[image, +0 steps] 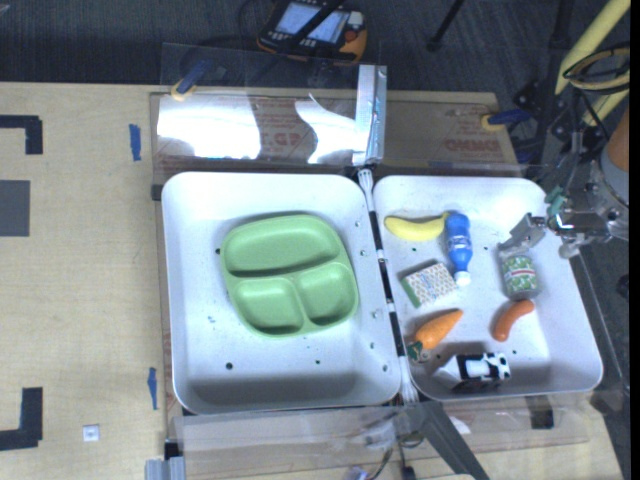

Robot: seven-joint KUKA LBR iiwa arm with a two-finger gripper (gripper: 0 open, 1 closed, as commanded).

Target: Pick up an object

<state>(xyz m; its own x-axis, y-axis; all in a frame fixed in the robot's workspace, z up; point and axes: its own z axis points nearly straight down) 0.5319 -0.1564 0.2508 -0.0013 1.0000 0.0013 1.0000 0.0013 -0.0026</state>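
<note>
Plainly, the pincer (537, 230) hovered with fingers apart over the right bin (590, 368), just above the green packet (519, 274); descending off-centre, it risked nudging the packet aside.

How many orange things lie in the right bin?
2: a carrot near the bin's front left, and a sausage to its right, below the green packet. None seem hidden.

banana (414, 228), blue bottle (458, 245), carrot (438, 329), all flat, R bin (585, 353)

wooden bench (70, 298), dark carpet floor (120, 18)
</note>
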